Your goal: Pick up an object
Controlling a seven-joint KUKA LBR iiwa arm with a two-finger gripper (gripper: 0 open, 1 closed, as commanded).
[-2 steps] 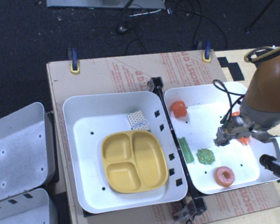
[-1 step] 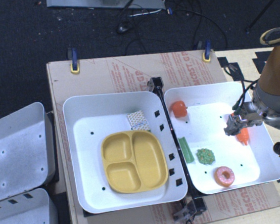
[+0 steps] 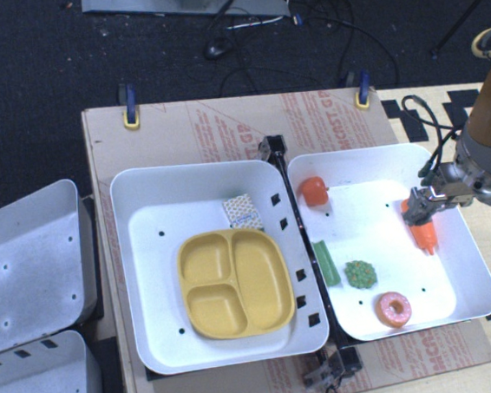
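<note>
The right bin (image 3: 373, 167) holds several small objects. An orange carrot-shaped piece (image 3: 425, 237) lies by its right wall. My gripper (image 3: 419, 207) hangs right over the carrot's upper end, reaching in from the right and covering that end. A red-orange rounded item (image 3: 314, 191) sits at the bin's upper left. A green stick (image 3: 325, 261) lies along the left wall, with a green broccoli-like lump (image 3: 360, 272) beside it. A pink doughnut (image 3: 394, 308) rests near the front edge.
The left bin (image 3: 146, 245) carries a yellow divided plate (image 3: 235, 281) and a small white-and-blue patterned piece (image 3: 241, 209) behind it. A black divider (image 3: 301, 246) runs between the bins. The arm's grey body (image 3: 489, 148) stands over the right bin's far right corner.
</note>
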